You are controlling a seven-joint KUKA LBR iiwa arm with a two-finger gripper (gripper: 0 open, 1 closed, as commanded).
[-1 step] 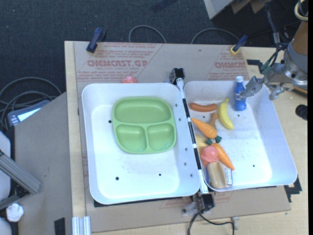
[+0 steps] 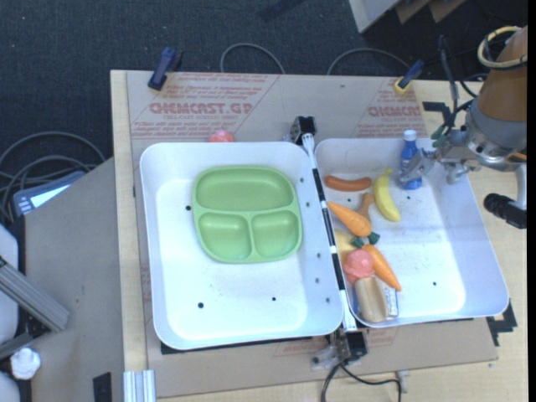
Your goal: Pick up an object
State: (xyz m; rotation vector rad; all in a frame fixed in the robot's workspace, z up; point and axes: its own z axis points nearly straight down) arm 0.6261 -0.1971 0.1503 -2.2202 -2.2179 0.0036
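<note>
The pincer (image 2: 416, 167) is seen at the far right corner of the right bin (image 2: 469, 249), lowered around a small blue bottle (image 2: 409, 159) with a white cap. The bottle stands upright near the back wall of the bin, and it seems to be between the fingers, but it cannot be told whether the pincer is clenched on it or released, because the view is small and the metal parts hide the contact.

The bottle is judged to be light and stiff, probably plastic, with a smooth round body that can slip or tip over. It is best taken at the middle of the body, below the cap, with the fingers on opposite sides.

Beside it a yellow banana (image 2: 385, 198) and a sausage (image 2: 347, 182) are lying, and lower in the bin two carrots (image 2: 352, 219), a pink round fruit (image 2: 360, 263) and a bread-like piece (image 2: 371, 300) are crowded against the left wall. These look like toy food, light and hard, with curved surfaces.

In the left bin (image 2: 226, 308) a green divided plate (image 2: 248, 212) is resting.

On the brown board of the worktop (image 2: 209, 107) red printing is repeated, and "CHEMCAST" can be read; the smaller lines cannot be read.
</note>
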